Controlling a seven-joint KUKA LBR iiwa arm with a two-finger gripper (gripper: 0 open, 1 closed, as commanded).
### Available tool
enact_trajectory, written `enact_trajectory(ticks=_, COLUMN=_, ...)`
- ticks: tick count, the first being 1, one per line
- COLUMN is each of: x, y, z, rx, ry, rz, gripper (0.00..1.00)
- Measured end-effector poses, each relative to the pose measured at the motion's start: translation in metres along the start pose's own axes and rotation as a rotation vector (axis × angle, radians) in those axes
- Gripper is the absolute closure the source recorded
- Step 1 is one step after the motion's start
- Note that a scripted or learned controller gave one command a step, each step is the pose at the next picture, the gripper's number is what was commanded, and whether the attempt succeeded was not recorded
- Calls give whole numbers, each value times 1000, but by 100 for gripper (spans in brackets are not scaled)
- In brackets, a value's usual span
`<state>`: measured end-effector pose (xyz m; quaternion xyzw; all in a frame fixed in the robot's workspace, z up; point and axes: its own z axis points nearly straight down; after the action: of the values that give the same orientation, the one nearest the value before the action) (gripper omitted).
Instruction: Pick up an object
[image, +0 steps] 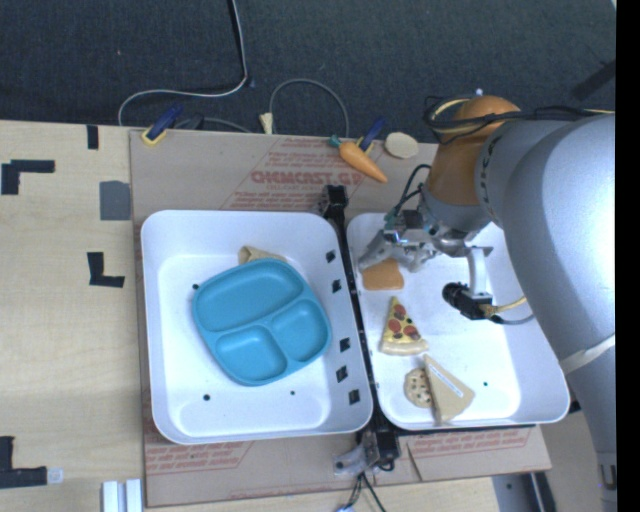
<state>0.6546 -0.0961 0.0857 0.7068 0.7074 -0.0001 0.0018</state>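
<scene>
My gripper (393, 253) hangs over the back left corner of the right bin (530, 385), fingers spread and open with nothing between them. Just below its tips a tan toast-like piece (381, 276) lies on the bin floor, close to them; I cannot tell if they touch it. Nearer the front lie a pizza slice (400, 328), a round cookie (416, 386) and a pale wedge (449, 392). The grey arm (560, 220) reaches in from the right and hides the bin's far right corner.
The left bin (170, 300) holds a blue divided plate (262, 320) with a tan piece (255, 255) peeking out behind it. A black divider (347, 300) separates the bins. Behind the bins lie a toy carrot (360, 160) and a beige disc (401, 145). A black cable fitting (468, 298) hangs beside the wrist.
</scene>
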Motion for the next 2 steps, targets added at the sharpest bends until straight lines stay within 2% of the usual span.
enact_trajectory(ticks=2, x=-3, y=3, z=0, rx=-1, ry=0, rz=0, gripper=0)
